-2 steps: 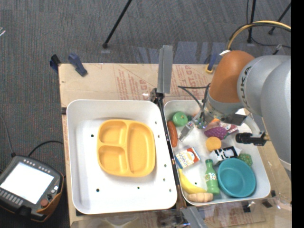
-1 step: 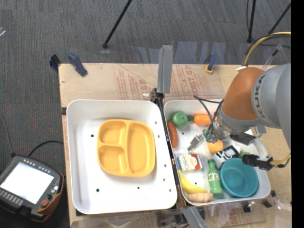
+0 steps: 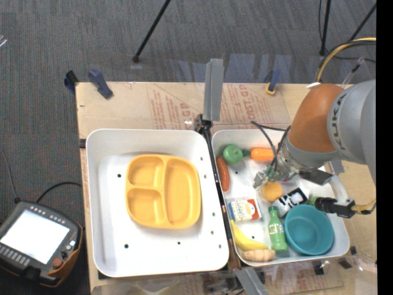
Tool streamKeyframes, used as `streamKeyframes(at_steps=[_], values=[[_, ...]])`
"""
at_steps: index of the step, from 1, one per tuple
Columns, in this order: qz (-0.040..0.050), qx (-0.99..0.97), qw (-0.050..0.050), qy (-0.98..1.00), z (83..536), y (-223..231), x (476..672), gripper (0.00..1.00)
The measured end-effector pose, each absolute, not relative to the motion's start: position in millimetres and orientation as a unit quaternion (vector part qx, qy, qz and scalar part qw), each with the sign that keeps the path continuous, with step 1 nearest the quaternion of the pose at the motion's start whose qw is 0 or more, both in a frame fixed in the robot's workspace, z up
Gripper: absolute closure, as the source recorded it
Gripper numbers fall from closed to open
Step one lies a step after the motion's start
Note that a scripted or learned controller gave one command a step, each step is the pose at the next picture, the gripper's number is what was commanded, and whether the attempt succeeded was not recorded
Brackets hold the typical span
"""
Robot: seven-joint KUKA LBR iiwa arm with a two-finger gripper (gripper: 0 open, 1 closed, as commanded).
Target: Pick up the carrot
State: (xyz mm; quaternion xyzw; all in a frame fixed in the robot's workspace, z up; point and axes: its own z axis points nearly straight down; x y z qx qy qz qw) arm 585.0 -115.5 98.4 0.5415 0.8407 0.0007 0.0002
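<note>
A: Grey arm (image 3: 344,128) with orange band — where is it sitting?
B: Reaching in from three o'clock, over the right bin (image 3: 341,195).
A: Yellow tray (image 3: 163,190)?
B: Lying in the left bin (image 3: 104,165).
A: Gripper (image 3: 270,176)?
B: Hanging mid-bin above an orange fruit (image 3: 272,191); finger state, cannot tell.
A: Carrot (image 3: 261,154)?
B: Lying at the gripper's twelve o'clock, just beside the green apple (image 3: 233,153).

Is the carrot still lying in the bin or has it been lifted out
Still in. The carrot lies flat on the right bin's floor beside the green apple, and the gripper sits just below it.
</note>
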Motion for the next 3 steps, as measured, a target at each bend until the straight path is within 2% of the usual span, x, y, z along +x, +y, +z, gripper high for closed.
streamKeyframes(at_steps=[1,2,3], values=[[-0.0007,0.49,-0.002,0.872,86.1,-130.4,492.6,1.0],[0.0007,0.481,0.004,0.877,192.7,-185.4,478.1,1.0],[-0.0003,0.57,-0.001,0.821,190.5,-134.8,562.2,1.0]])
